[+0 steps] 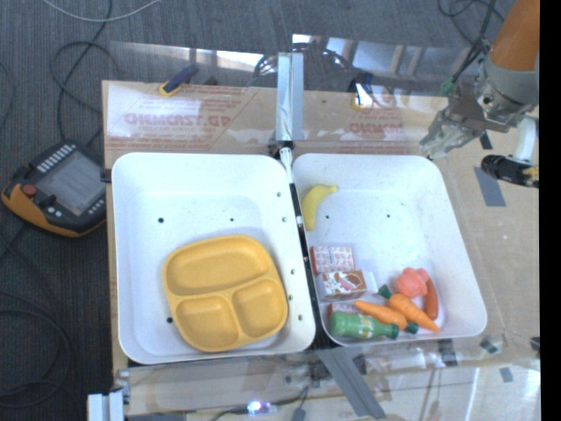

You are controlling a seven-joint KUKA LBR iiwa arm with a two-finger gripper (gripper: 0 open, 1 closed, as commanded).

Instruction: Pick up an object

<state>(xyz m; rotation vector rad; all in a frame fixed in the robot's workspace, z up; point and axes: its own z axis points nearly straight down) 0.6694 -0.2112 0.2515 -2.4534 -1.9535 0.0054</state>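
My gripper (441, 138) hangs above the far right corner of the right bin (458, 235), open, with nothing between its fingers. In that bin lie a yellow banana (316, 202) near the far left wall, two red-and-white packets (333, 258) (344, 282) in the middle, and a cluster at the near right: a green bottle (361, 326), two orange carrots (384, 312) (414, 313), a pink-orange toy (412, 281) and a small red piece (431, 298). All of these lie well below and left of the gripper.
The left bin (131, 182) holds a yellow divided plate (226, 289). A metal post (288, 103) stands behind the seam between the bins. An orange-edged teach pendant (54, 189) lies on the floor at the left.
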